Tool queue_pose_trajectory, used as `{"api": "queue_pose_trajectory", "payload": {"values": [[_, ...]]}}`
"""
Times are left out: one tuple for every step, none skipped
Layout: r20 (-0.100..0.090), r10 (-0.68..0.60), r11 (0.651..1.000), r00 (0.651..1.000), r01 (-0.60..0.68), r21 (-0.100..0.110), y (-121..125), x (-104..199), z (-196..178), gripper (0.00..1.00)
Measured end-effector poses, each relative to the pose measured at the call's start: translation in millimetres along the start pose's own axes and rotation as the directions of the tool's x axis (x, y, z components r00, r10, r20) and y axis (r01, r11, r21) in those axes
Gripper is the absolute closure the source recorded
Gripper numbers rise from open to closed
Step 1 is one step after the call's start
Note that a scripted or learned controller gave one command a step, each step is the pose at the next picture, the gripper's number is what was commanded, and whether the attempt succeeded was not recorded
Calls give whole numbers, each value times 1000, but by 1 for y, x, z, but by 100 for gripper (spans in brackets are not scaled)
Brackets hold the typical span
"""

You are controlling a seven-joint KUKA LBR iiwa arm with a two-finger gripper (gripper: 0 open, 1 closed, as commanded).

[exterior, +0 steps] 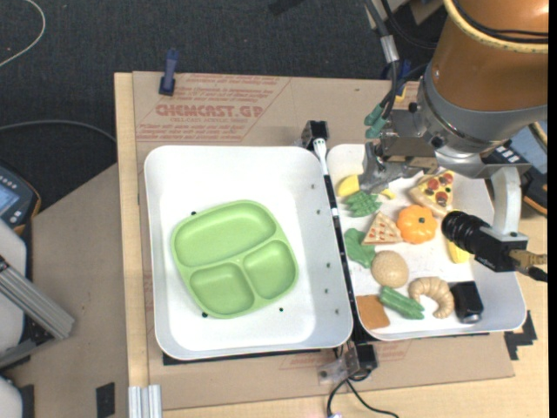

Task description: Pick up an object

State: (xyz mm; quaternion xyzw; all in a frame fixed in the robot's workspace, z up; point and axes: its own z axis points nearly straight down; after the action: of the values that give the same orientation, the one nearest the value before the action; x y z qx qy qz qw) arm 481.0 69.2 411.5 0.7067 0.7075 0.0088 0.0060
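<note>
The gripper (376, 174), its grasp state impossible to tell here, hangs at the right bin's (513, 316) ten o'clock corner over the yellow piece (348, 185) and green leaf (363, 203), so I judge a straight, centred descent on one piece is best.

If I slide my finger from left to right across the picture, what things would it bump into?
Green divided plate → yellow piece → pizza slice → orange pumpkin → black object at the right bin's near right corner. The other food toys overlap too much to order.
</note>
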Motion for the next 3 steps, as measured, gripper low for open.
{"api": "queue_pose_trajectory", "payload": {"values": [[5, 5, 1000, 1000, -5, 24, -2, -30, 16, 100], [6, 9, 999, 1000, -9, 30, -5, -83, 105, 100], [2, -3, 1000, 1000, 3, 30, -6, -28, 162, 100]]}}
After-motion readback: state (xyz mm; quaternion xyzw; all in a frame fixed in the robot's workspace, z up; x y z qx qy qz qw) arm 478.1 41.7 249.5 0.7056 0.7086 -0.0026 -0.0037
